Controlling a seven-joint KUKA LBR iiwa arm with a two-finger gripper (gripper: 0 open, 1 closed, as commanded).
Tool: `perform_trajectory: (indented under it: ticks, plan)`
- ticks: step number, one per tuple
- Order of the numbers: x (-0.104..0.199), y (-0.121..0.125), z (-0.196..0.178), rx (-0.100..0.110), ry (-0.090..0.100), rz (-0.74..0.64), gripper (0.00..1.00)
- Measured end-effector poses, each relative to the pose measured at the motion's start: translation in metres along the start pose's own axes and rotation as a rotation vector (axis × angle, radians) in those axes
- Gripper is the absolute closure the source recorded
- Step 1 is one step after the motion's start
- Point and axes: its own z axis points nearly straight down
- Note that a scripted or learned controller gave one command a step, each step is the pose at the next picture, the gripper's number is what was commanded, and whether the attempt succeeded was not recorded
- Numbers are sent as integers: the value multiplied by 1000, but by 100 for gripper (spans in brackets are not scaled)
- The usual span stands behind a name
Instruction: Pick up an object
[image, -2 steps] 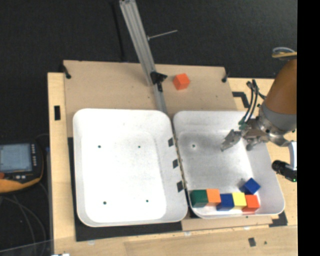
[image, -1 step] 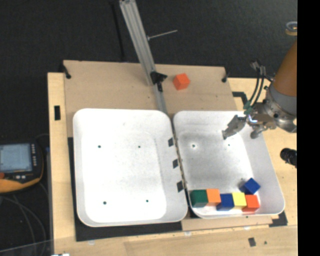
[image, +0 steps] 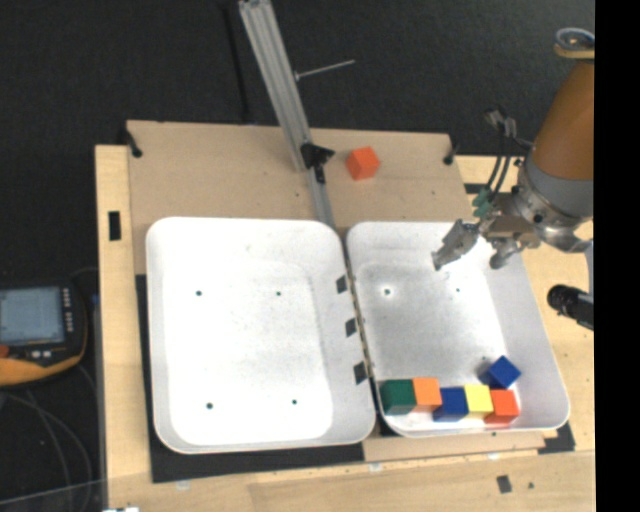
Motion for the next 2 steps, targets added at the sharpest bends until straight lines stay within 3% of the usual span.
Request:
perform_trajectory:
  ticks: [1, 2]
  plan:
    - [4, -10, 126, 11, 1, 7, 0]
    - [-41, 9, 210, -1, -2, 9, 0]
